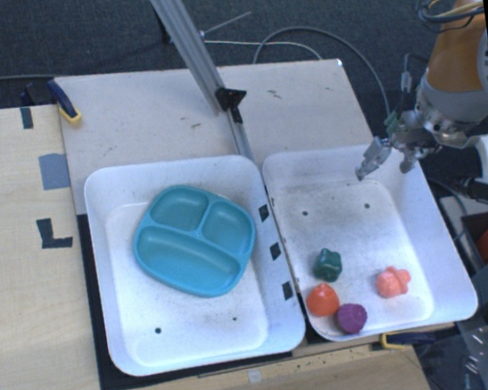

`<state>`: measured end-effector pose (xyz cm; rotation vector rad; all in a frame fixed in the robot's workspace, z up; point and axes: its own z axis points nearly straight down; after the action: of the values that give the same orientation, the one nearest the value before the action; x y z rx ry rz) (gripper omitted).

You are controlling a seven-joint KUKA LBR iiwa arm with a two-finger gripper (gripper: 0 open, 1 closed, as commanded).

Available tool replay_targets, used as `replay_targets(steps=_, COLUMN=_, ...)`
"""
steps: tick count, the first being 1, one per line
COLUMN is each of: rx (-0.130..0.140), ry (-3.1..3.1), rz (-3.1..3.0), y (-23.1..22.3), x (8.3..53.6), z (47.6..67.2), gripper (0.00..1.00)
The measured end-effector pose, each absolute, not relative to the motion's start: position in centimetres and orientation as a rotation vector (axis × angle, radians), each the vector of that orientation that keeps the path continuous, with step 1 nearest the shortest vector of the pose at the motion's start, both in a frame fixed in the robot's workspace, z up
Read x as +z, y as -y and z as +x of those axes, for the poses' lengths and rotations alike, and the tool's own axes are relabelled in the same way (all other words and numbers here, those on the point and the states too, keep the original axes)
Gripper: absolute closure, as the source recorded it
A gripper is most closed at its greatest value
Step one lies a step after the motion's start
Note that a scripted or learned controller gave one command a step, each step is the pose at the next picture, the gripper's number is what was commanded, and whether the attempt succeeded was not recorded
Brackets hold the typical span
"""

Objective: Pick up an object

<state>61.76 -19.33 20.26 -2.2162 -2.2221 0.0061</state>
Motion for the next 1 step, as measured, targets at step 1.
replay_targets(steps=1, rx=0.009, ry=2.220, rz=-2.215, y=19.04, x=13.78, z=61.76, gripper=0.00)
